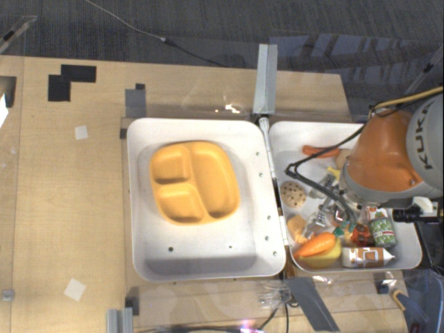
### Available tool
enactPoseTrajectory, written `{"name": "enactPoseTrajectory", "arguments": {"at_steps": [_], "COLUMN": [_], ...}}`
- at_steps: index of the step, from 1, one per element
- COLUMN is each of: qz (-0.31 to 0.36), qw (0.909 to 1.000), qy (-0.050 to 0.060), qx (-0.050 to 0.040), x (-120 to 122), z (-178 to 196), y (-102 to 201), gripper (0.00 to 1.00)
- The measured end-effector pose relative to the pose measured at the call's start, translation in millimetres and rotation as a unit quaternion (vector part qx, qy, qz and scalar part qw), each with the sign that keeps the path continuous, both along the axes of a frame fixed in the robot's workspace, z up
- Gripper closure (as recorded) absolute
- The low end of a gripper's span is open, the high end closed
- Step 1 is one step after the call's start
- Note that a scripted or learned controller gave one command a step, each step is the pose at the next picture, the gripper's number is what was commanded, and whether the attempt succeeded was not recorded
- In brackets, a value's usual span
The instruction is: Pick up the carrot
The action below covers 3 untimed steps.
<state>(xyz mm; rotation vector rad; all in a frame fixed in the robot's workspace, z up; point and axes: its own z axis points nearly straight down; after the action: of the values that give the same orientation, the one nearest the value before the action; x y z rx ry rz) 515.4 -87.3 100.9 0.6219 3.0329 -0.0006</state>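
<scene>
So approach step: orange tapered carrot [317, 243] lies at front edge of right shallow white bin [291, 136], grey tool [325, 217] just above it w/ state I can't tell; next needs descent & centring.

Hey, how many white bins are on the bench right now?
2. The left bin holds a yellow tray. The right bin holds the carrot and other food items, with the arm above it, which may hide more items.
</scene>
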Motion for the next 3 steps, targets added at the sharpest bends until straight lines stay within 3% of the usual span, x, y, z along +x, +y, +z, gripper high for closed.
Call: {"name": "enactPoseTrajectory", "arguments": {"at_steps": [1,3], "qz": [0.117,0.117], "qw": [0.9931,0.9931], "qy": [-0.003,0.0], "qx": [-0.003,-0.0026], "x": [-12.1,-14.7], "z": [0.4,-1.5], "y": [4.5,-9.4], "gripper": [0.0,0.0]}}
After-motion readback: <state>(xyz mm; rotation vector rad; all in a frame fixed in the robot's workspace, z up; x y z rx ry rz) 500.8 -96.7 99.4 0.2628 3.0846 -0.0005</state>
